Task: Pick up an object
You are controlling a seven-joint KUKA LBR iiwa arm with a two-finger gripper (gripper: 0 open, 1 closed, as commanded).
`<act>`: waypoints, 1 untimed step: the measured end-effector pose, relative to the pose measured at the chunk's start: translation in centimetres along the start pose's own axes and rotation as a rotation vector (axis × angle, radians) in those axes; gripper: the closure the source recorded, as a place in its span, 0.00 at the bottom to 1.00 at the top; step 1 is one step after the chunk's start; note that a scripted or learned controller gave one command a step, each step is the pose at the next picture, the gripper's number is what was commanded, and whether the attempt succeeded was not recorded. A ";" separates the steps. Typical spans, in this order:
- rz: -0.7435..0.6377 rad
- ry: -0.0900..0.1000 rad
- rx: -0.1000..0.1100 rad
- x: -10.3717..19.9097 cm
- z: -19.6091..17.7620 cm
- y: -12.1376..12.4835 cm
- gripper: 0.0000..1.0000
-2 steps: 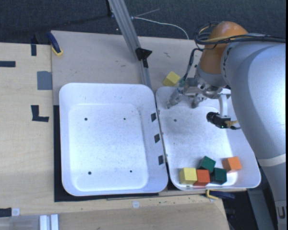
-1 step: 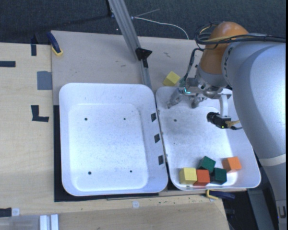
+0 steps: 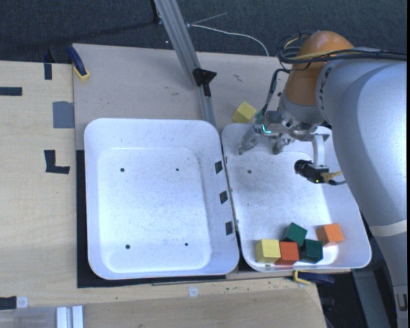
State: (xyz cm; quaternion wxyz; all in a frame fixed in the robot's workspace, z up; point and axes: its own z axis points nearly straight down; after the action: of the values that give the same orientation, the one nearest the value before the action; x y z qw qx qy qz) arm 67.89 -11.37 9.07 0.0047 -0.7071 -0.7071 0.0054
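Taking the right-hand bin (image 3: pixel 256 203) as my landmark: along its near rim sits a small cluster of blocks. The yellow block (image 3: pixel 267 250) lies nearest the bin's near-left corner, touching the red-orange block (image 3: pixel 288 252) just to its right. Beside that one, further right, is a dark green block (image 3: pixel 312 250), and a second green block (image 3: pixel 295 233) sits just behind the pair, a little further in from the rim. The orange block (image 3: pixel 330 234) lies apart from the cluster, toward the bin's right wall.

Further back, the middle of this bin's floor is bare white, lightly speckled. On its left, touching wall to wall, stands the left-hand bin (image 3: pixel 102 183), with a few dark clips along the shared edge.

At the far end of the right-hand bin hangs my pincer (image 3: pixel 260 145), low over the far-left corner of the floor — its two fingers stand apart and splayed downward, with nothing between them. My grey arm comes in over the bin's right side, the orange band (image 3: pixel 314 53) above the wrist standing beyond the far rim.

Just outside the bin, past its far-left corner, another yellow block (image 3: pixel 244 111) rests on the bench (image 3: pixel 137 80), near my fingers but not touching them. Beyond that, a grey metal bar (image 3: pixel 181 33) slants away across the bench — its foot lands near the gap between the two bins.
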 end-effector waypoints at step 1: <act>0.000 0.000 0.000 0.0 0.0 0.0 0.00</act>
State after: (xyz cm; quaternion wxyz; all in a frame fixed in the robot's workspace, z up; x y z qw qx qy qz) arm 67.89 -11.37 9.07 0.0047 -0.7071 -0.7071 0.0054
